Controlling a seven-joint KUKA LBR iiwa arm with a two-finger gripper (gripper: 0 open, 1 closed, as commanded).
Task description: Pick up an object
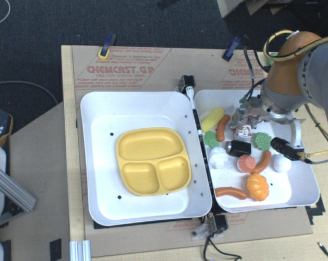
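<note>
The right bin point(302, 192) holds several toy foods: a yellow corn cob point(212, 118), an orange-red sausage point(223, 128), a green piece point(211, 140), a white piece point(218, 157), a small black block point(240, 147), a pink disc point(246, 163), a second sausage point(263, 160), an orange fruit point(257, 186) and a third sausage point(230, 192). My gripper point(244, 125) is low in the bin's back half. It sits right of the first sausage and just above the black block. A small red and white thing lies right under it.
The left bin point(98, 145) holds a yellow divided plate point(152, 160). A green knobbly piece point(263, 141) and a white egg point(282, 165) lie under the arm's wrist, near a black cable. The grey arm with its orange band point(286, 69) covers the right bin's back right corner.
</note>
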